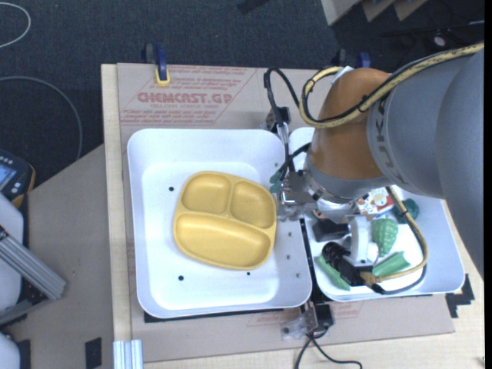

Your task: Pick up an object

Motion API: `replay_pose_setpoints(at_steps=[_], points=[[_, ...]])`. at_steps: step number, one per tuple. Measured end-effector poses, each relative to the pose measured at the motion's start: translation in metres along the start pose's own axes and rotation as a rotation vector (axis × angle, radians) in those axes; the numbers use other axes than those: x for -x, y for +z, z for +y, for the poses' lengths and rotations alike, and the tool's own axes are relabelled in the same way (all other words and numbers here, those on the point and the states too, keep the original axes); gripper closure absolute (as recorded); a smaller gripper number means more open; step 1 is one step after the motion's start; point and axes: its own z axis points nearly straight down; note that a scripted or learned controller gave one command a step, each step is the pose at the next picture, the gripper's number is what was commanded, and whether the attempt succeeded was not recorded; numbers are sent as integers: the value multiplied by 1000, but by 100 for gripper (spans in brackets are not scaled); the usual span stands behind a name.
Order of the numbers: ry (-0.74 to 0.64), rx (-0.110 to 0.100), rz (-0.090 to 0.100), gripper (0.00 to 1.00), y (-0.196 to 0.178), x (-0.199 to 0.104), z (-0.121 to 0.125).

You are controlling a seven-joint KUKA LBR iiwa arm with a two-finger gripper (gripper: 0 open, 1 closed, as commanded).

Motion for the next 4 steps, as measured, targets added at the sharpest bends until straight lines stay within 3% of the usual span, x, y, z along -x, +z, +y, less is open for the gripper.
replay_pose_setpoints(at_steps=[1,2,3,4], points=[[-9,11,7,100,-142,-6,-26],[-13,3,6,100,-201,-53,-27],[-8,-1,2,100,-208,-51,-27],[-9,-2,3,100,-211,-73,-27]])
